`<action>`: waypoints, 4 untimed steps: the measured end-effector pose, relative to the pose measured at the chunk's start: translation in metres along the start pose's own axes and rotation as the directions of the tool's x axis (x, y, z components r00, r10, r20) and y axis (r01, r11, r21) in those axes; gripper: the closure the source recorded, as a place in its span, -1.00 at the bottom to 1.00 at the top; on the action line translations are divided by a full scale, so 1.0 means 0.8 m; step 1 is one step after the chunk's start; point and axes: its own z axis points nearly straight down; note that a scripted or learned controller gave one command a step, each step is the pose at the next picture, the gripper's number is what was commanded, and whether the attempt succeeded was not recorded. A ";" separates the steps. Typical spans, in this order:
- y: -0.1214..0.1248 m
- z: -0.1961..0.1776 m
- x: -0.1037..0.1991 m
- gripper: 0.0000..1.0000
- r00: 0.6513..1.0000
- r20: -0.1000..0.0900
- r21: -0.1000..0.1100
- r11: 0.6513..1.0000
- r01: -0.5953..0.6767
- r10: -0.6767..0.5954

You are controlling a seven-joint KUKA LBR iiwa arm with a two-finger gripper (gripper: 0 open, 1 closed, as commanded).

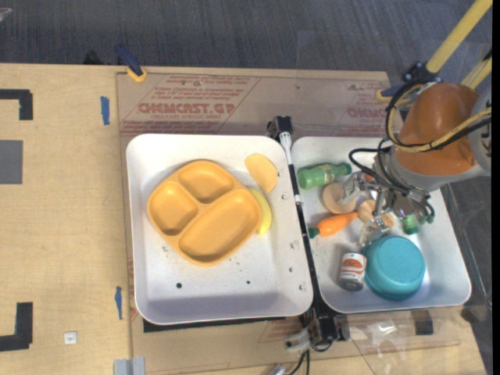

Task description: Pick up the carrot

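The carrot (pixel 336 225), orange with a green stub at its left end, lies flat in the right bin (pixel 453 287), left of centre. My gripper (pixel 380 212) hangs low over the same bin, just to the right of the carrot's thick end and close to it. The carrot rests on the bin floor. The orange-banded wrist (pixel 434 127) rises above the gripper and hides part of the bin's right side.
Around the carrot sit a green bottle (pixel 320 175), a tan round piece (pixel 337 198), a small can (pixel 353 270), a teal bowl (pixel 395 266) and a green bit (pixel 412 223). The left bin (pixel 148 287) bears an orange divided plate (pixel 205 209) and yellow pieces (pixel 262 170).
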 end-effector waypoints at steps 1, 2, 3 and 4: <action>-0.039 0.001 0.032 -1.00 0.956 -0.006 -0.007 0.956 -0.292 0.292; -0.026 0.000 0.033 -1.00 0.993 0.005 -0.004 0.993 -0.122 0.122; 0.039 -0.001 0.035 -1.00 0.949 -0.002 -0.001 0.949 -0.314 0.314; 0.032 -0.001 0.049 -1.00 0.748 -0.005 -0.005 0.748 -0.664 0.664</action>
